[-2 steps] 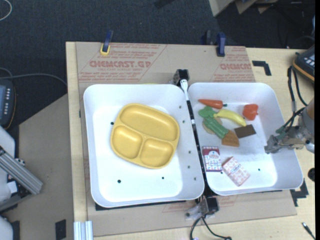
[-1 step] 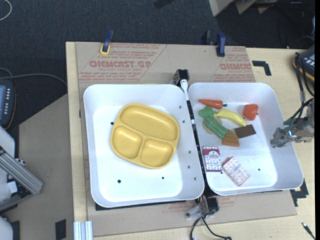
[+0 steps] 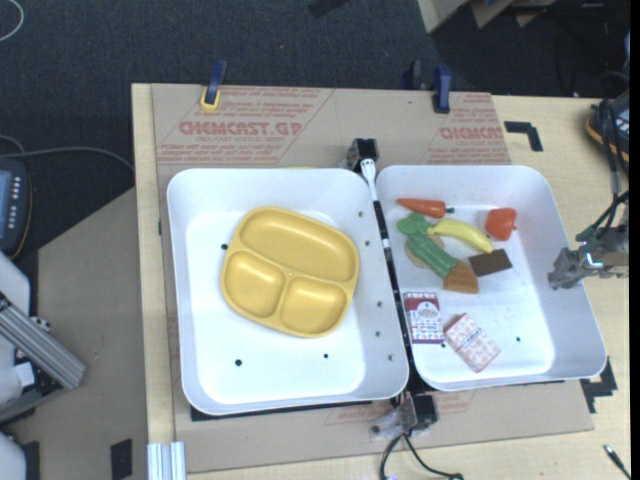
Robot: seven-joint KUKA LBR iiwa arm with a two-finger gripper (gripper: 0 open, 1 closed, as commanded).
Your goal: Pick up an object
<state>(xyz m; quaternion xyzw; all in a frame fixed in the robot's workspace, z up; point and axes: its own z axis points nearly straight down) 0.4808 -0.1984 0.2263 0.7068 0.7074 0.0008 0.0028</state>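
The right bin (image 3: 530, 353) holds several toy foods: an orange carrot (image 3: 422, 207), a yellow banana (image 3: 462, 233), a red pepper (image 3: 502, 222), a green vegetable (image 3: 428, 249), a brown block (image 3: 490, 262) and an orange wedge (image 3: 461, 279). Two small red-and-white packets (image 3: 424, 318) (image 3: 471, 342) lie nearer the front. My gripper (image 3: 577, 265) sits low at the bin's right rim, apart from every object, about a hand's width right of the brown block. Nothing is seen held in it.
The left bin (image 3: 200, 358) carries a yellow divided plate (image 3: 290, 270). A black divider clip (image 3: 364, 154) sits between the bins at the back. Cardboard covers the bench around them. Cables hang at the far right (image 3: 612, 213).
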